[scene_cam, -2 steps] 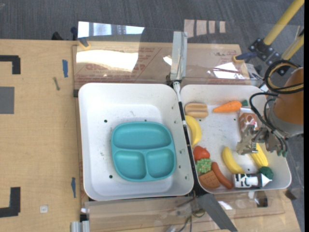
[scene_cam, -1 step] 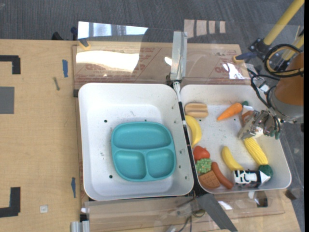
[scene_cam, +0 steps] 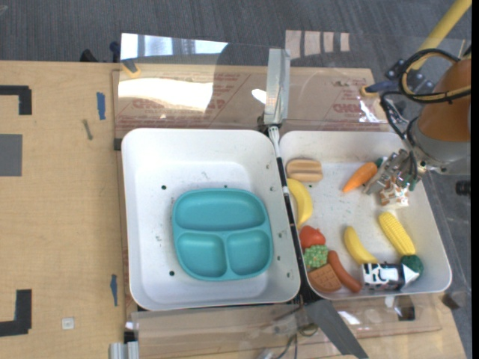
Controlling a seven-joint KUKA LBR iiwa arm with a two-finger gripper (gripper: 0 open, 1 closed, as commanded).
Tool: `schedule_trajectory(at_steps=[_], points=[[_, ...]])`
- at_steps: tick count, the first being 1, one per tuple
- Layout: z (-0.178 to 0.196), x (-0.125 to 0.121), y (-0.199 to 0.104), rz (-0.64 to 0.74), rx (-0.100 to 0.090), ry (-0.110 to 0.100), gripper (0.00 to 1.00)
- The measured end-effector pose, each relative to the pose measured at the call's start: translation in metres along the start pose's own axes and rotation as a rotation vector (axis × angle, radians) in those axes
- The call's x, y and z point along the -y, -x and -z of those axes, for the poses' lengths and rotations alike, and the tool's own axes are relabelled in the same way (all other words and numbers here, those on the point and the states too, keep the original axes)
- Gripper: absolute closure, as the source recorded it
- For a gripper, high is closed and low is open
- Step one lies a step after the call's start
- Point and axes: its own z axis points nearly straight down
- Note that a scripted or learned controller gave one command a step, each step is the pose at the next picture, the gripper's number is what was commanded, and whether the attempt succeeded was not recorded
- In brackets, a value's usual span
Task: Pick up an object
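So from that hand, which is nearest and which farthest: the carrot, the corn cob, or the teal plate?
From the hand:
1. Carrot, just to its left in the right bin.
2. Corn cob, below it in the same bin.
3. Teal plate, far off in the left bin.

A flat brown cardboard sheet (scene_cam: 52, 200) covers the left side of the picture, with black tape marks (scene_cam: 16, 99) at its left edge and small blue tape bits (scene_cam: 100, 105) near its right edge. A clear plastic panel (scene_cam: 187, 88) stands along the top middle. Dark grey carpet floor (scene_cam: 224, 6) fills the top.
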Motion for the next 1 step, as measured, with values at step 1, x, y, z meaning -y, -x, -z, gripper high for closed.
schedule_trajectory(at_steps=[1], points=[[0.1222, -0.0699, -0.0589, 0.091, 0.011, 0.003, 1.00]])
